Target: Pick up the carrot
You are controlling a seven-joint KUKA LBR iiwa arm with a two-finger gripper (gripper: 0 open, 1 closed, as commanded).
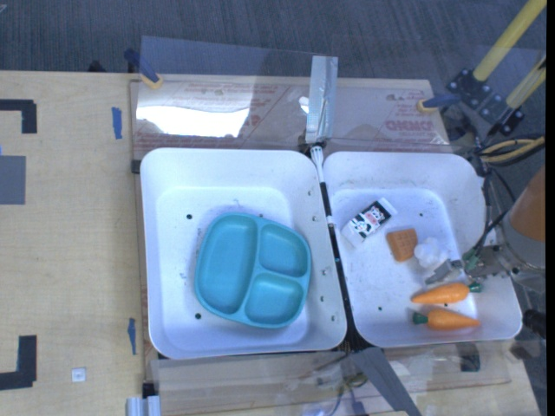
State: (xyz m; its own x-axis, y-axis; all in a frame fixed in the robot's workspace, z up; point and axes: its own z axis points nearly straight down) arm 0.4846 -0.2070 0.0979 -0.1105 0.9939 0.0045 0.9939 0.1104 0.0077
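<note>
Two orange carrots lie in the right bin point(381, 319) near its front right corner. The upper carrot point(442, 295) has its green end to the right; the lower carrot point(451, 320) has its green end to the left. My gripper point(449, 271) reaches in from the right and sits low, just above the upper carrot and touching or nearly touching it. No carrot is lifted off the bin floor.
A small black-and-white carton point(368, 220), a tan cracker point(401, 243) and a white lump point(429, 252) lie in the right bin behind the carrots. The left bin point(165, 232) holds a blue divided plate point(253, 269). Cables hang at the right edge.
</note>
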